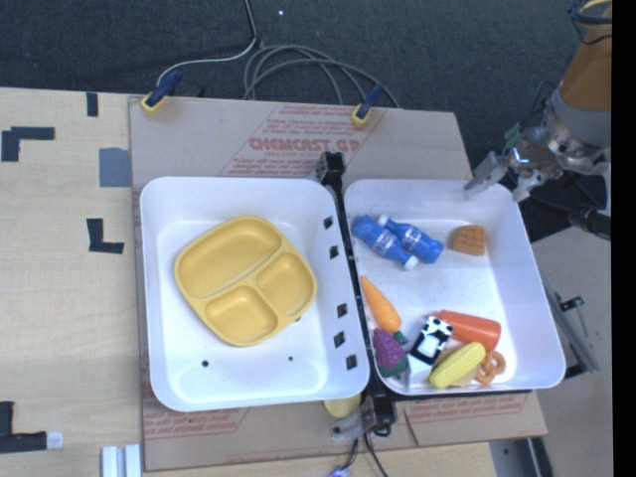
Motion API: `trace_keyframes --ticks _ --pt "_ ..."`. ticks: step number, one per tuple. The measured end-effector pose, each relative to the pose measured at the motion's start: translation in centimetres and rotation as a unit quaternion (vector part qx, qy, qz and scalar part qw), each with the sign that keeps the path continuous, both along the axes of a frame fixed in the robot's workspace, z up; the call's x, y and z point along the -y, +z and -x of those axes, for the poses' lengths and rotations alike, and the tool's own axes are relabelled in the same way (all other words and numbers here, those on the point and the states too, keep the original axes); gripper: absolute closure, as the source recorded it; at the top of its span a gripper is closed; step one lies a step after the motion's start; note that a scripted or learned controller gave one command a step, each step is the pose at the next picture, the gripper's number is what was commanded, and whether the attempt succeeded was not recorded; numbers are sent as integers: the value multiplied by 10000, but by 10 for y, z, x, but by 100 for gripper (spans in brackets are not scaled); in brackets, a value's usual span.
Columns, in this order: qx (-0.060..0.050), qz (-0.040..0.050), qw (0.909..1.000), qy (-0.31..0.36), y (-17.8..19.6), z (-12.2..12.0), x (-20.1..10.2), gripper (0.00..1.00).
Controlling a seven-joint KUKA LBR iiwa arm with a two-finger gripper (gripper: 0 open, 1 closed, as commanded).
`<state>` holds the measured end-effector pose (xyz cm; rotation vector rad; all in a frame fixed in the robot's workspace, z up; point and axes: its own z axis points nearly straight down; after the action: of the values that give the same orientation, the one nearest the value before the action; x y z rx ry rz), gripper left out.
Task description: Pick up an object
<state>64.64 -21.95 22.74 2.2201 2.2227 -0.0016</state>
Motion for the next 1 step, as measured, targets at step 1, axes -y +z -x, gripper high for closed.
trace_keyframes --ticks 1 --pt "30 7 10000 3 -119 30 -4 0"
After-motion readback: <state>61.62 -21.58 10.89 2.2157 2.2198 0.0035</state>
